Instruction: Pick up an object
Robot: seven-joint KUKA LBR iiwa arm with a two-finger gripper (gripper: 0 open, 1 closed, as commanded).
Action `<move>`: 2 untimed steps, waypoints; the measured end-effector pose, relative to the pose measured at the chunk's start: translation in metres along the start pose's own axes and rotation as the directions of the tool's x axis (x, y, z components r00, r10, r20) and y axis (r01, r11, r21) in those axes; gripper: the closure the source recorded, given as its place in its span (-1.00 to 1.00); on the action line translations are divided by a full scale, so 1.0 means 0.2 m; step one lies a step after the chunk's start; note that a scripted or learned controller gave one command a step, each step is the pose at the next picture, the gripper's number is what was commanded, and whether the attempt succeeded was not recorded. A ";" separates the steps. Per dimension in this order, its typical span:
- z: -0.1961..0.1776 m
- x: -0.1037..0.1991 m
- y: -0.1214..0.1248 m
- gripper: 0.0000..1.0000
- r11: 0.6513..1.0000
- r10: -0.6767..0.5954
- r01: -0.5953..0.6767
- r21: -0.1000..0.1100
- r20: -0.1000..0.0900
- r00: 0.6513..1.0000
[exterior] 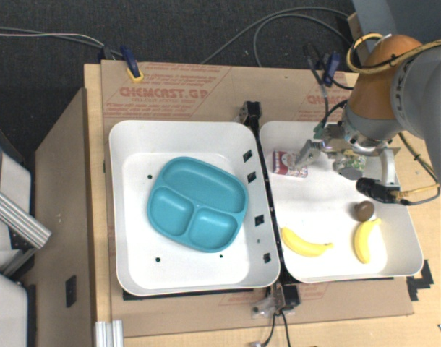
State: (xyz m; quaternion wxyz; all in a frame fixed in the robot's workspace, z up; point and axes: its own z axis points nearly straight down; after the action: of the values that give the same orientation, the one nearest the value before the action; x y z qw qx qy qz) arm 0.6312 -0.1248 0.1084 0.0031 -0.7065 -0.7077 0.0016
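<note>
Beside the divided teal plastic plate, which is set in the left white bin, the right white bin is seen. Right of the plate, two yellow bananas, a small brown round fruit and a red-and-white packet are found. The two-finger gripper is held just beside the packet; whether it is spread or closed cannot be told.

Right bin: two yellow bananas near, brown kiwi between; red-and-white packet far left.
</note>
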 end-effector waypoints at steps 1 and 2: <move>0.09 0.00 0.02 -1.00 1.000 0.000 0.000 -0.009 -0.002 1.000; 0.01 0.02 0.04 1.00 1.000 -0.002 0.002 -0.023 -0.003 1.000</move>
State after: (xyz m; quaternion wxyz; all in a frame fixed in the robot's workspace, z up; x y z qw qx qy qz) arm 0.6383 -0.1217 0.1056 -0.0040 -0.7058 -0.7084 -0.0073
